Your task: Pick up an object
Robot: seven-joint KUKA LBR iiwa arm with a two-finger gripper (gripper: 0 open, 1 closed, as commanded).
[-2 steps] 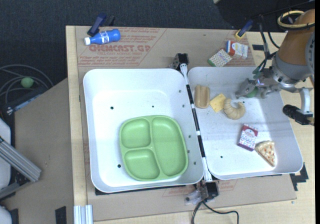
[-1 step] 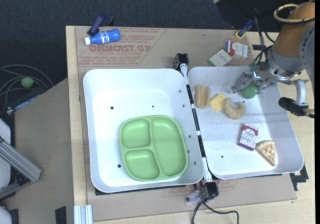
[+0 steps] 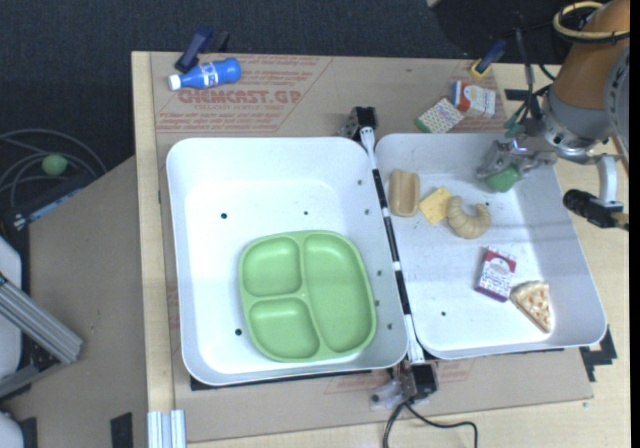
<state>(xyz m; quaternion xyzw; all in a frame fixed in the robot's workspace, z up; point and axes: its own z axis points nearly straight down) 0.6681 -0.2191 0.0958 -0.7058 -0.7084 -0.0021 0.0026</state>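
1. Reaching in from the right, the grey arm sets its tool (image 3: 510, 161) over a small green object (image 3: 503, 179) lying at the far right of the right bin (image 3: 560, 326). Whether the tool is apart, together, or clamped on the green object cannot be told, since the two overlap from above.

2. Just left of it, along the bin's far half, lie a tan bread slice (image 3: 403, 192), a yellow cheese wedge (image 3: 435, 206) and a curled croissant (image 3: 468, 217). Nearer the camera sit a small red packet (image 3: 496, 273) and a pizza slice (image 3: 534, 306).

3. Likely risks: the green object is small and low, so the tool could close above it and come up with nothing. It also sits near the bin's far wall, which could block a clean descent or let the object slide away.

4. The left bin (image 3: 200, 236) holds a green divided plate (image 3: 305, 294), well apart from the action.

5. Both bins rest on a cardboard-covered desk (image 3: 290, 101). On the desk beyond them lie a blue-and-white bottle (image 3: 205, 74) and some small cards (image 3: 458, 106).

6. Dark carpet surrounds the desk, with coiled cable at left.
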